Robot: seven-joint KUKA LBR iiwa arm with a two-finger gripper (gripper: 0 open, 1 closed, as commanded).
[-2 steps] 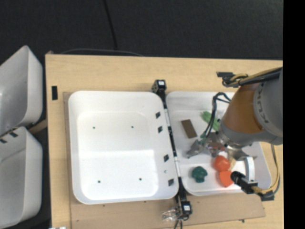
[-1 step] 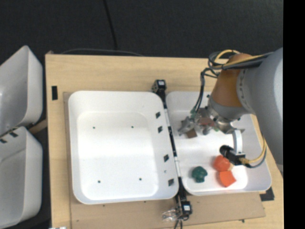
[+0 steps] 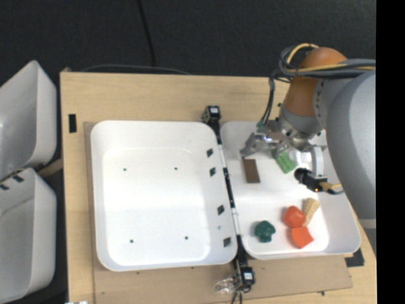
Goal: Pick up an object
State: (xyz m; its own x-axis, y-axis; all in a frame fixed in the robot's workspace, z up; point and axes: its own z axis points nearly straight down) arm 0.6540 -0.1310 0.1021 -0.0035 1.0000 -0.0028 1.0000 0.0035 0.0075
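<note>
While the arm (image 3: 329,100) reaches in from the right, the gripper (image 3: 269,143) is seen low over the far part of the right bin (image 3: 342,236); whether its jaws are apart cannot be told. A brown block (image 3: 252,170) and a green piece (image 3: 285,163) lie just beside it, while a dark green lump (image 3: 264,230), two orange pieces (image 3: 297,227) and a tan piece (image 3: 310,209) are grouped at the near end.

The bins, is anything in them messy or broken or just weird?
Nothing looks broken or spilled. The right bin holds every loose item: a brown block, a light green piece by the gripper, a dark green toy and two orange pieces. They lie scattered, not damaged.
</note>
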